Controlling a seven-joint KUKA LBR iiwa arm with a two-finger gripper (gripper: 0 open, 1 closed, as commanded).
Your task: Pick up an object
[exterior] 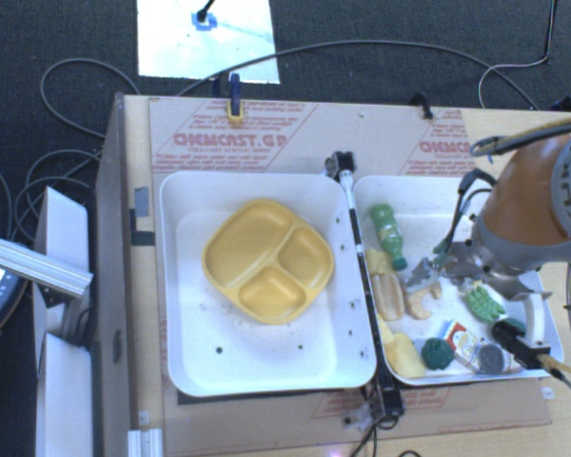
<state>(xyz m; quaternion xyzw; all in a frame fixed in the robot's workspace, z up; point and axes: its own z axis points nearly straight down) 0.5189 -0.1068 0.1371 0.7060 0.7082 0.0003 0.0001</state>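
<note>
My single fixed camera looks down at a slant on both white bins (186, 284), arm (538, 203) entering right.

A yellow three-compartment plastic plate (269, 259) is seen in the white left bin (195, 350). In the white right bin (414, 203), a green plastic bottle (388, 232), a dark green round object (437, 352) and a light green ridged piece (483, 304) are shown.
</note>
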